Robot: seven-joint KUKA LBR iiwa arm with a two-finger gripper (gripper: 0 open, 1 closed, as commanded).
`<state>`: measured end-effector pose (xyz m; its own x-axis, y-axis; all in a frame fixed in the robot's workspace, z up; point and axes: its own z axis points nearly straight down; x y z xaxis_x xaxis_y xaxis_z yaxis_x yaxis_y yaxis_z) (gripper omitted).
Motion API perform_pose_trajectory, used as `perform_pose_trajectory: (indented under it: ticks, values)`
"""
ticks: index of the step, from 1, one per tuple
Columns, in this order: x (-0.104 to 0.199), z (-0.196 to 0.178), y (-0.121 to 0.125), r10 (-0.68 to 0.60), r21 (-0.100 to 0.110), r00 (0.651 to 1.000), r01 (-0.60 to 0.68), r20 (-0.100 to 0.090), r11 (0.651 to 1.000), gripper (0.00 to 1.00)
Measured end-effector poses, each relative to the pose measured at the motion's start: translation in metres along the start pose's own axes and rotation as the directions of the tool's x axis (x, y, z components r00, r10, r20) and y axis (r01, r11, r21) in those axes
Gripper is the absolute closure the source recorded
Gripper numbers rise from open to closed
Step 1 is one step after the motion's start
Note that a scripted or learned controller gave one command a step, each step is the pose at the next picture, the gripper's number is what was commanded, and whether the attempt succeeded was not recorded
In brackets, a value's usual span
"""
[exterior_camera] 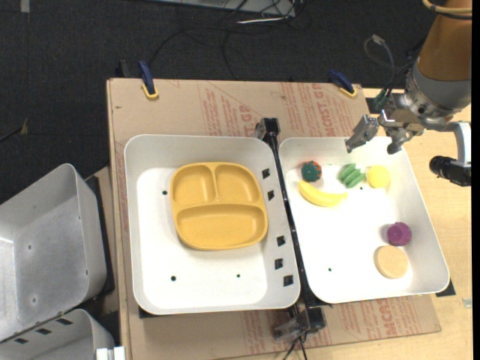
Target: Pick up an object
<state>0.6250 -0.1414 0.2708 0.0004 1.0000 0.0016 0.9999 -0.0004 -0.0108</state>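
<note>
Brown board bench (225, 103), two white bins (150, 223) (420, 201) side by side

A robotics lab or test workshop: a plywood table (202, 111) stands on dark carpet (67, 43), clamped at its 12 o'clock edge by yellow-handled clamps (150, 88). Loose black cables (247, 32) trail across the floor at 12 o'clock. A grey industrial arm (442, 66) with an orange band enters at 2 o'clock, and grey plastic tubs (45, 253) sit at 8 o'clock.
</note>
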Motion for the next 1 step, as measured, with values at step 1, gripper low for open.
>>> perform_pose_trajectory:
  ticks: [1]
  values:
    - [0.0003,-0.0065,0.0019,-0.002,-0.011,1.0,0.002,0.002,1.0,0.0]
